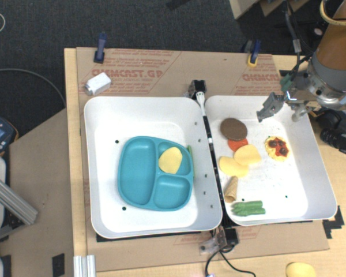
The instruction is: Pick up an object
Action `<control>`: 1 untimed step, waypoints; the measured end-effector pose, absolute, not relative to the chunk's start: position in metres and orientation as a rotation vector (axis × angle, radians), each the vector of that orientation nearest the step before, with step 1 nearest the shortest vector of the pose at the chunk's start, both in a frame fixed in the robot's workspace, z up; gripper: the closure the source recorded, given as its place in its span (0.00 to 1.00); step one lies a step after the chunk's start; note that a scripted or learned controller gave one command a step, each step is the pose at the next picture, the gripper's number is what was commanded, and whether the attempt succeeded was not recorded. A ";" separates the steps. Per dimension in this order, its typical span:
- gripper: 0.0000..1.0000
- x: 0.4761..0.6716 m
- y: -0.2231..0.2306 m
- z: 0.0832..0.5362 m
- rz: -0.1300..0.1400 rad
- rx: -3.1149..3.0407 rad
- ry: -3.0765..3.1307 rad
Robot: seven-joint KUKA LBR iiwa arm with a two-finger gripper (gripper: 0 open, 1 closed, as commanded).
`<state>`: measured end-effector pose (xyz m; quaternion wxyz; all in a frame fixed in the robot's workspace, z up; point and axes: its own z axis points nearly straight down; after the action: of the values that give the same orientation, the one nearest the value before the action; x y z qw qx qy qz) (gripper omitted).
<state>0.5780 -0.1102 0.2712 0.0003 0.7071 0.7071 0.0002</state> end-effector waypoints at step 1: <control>0.00 0.552 -0.046 0.180 -0.008 2.224 2.234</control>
<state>0.5518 -0.0461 0.1797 -0.0053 0.7054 0.7088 -0.0024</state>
